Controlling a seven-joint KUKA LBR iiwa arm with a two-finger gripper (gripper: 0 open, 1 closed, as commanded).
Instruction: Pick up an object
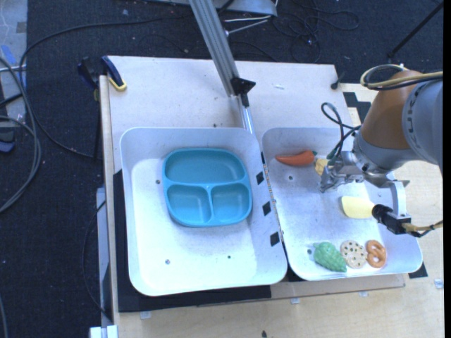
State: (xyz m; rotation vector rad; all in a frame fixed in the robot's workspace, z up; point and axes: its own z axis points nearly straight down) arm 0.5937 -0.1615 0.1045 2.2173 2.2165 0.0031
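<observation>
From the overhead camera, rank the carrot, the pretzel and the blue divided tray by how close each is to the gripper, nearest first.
Measured from the gripper in the right bin:
1. Carrot: just to its left in the view, near the right bin's far edge.
2. Pretzel: at the right bin's near edge, by the right corner.
3. Blue divided tray: in the left bin, farthest.

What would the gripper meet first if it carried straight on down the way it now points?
Probably the bare white floor of the right-hand bin, just below the gripper. The orange carrot-shaped toy lies to its upper left and the pale yellow block to its right, both seemingly off that line; depth is unclear.
</observation>
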